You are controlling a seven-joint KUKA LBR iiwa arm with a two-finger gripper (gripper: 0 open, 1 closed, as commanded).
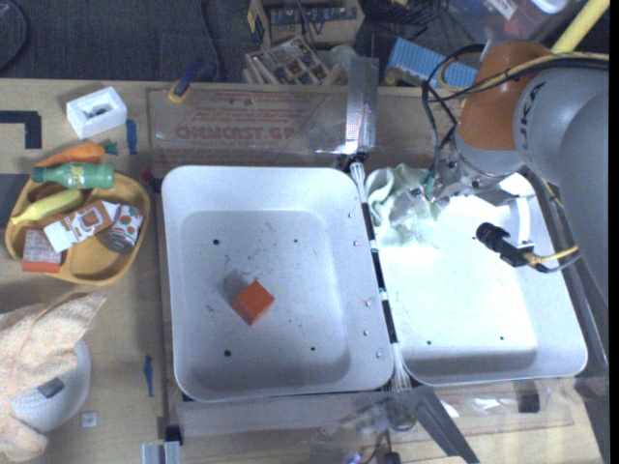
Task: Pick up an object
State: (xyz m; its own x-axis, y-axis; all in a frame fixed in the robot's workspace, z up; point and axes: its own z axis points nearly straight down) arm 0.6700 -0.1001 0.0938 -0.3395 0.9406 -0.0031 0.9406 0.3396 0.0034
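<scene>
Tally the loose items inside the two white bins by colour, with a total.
Orange: 1, the orange block in the left bin.
Pale green-white: 1, the crumpled soft item at the far left corner of the right bin, beside the gripper.
Total: 2

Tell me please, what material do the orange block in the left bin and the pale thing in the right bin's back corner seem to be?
Orange block: probably painted wood or hard plastic; flat faces, sharp edges, matte even colour. Pale thing: likely soft cloth or crumpled thin plastic; folds and an irregular outline, whitish-green. Both bins look like smooth white moulded plastic.
</scene>
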